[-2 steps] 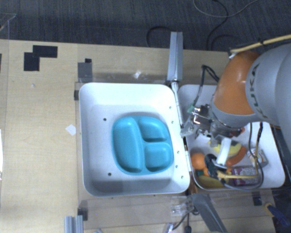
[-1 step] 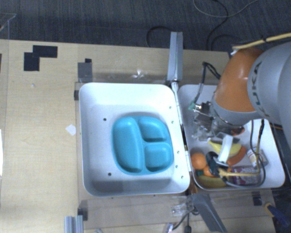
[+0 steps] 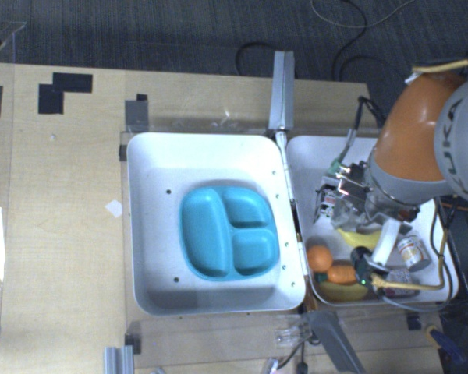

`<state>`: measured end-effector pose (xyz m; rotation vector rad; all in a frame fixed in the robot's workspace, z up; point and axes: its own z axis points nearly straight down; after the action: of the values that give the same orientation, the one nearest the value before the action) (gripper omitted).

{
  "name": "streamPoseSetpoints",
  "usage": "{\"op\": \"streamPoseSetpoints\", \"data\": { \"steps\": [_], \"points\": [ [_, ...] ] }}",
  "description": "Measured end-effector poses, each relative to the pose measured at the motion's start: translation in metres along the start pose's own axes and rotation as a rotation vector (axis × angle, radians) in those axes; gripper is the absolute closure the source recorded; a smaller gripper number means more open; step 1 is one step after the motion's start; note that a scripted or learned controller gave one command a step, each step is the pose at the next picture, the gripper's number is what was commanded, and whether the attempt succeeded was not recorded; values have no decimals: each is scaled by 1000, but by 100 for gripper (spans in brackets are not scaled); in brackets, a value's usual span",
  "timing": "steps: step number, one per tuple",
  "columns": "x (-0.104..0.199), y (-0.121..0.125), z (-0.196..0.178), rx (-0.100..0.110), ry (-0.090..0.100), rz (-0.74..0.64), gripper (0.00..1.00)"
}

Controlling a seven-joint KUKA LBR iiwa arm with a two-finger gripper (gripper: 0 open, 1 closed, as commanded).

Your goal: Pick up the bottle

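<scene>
The bottle [image 3: 412,252] is a small clear one with a pale label, lying on its side near the right wall of the right bin [image 3: 312,158]. My gripper [image 3: 330,199] hangs over the left half of that bin, well to the left of the bottle and apart from it. It sits just above a yellow banana-like thing [image 3: 352,237]. The arm's grey and orange body covers the bin's upper right part.
An orange ball [image 3: 320,258], a small orange carrot-like thing [image 3: 342,273] and a yellow-green fruit [image 3: 339,291] crowd the right bin's near-left corner. The left bin [image 3: 152,209] holds a blue divided plate [image 3: 228,231]. A metal divider post [image 3: 281,92] stands between the bins.
</scene>
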<state>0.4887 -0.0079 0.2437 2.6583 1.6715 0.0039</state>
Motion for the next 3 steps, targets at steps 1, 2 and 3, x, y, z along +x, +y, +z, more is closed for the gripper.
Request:
{"op": "streamPoseSetpoints", "data": {
  "steps": [1, 2, 3],
  "points": [
    [69, -35, 37, 4, -1, 167, 100],
    [55, 6, 60, 2, -1, 194, 100],
    [125, -62, -2, 1, 1, 130, 100]
  ]
}}
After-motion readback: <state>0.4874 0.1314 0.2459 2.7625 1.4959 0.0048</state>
